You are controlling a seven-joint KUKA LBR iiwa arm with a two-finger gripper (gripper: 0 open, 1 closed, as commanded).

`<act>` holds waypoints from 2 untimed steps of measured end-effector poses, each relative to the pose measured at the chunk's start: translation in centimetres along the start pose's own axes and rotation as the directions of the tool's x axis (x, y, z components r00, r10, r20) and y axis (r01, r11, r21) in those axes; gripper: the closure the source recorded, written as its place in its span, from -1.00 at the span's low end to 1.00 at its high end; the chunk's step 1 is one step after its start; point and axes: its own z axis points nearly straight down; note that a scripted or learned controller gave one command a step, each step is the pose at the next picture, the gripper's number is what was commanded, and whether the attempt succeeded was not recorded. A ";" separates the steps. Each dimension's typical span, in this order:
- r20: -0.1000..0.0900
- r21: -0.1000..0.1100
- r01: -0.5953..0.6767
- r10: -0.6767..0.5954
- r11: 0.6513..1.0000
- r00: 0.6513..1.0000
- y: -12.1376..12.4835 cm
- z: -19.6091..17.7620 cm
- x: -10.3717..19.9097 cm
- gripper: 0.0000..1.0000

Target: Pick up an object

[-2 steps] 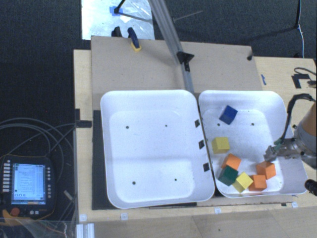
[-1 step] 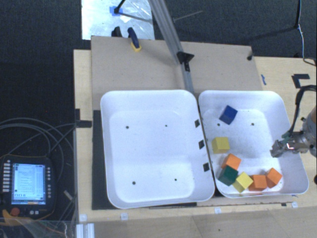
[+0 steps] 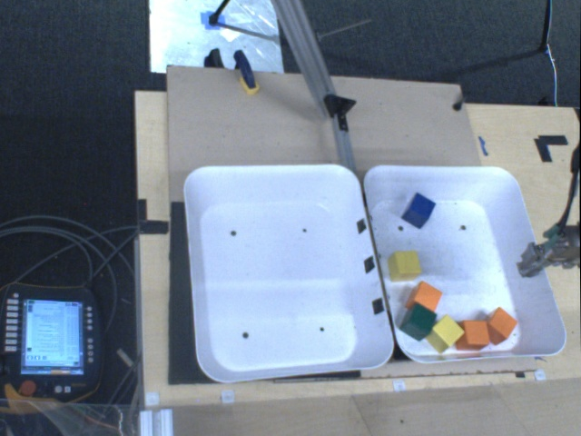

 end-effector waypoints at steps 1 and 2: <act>0.000 0.001 0.001 -0.001 1.000 1.000 0.2 -4.6 -0.1 1.00; -0.006 0.005 0.007 -0.007 1.000 1.000 0.6 -4.9 6.0 1.00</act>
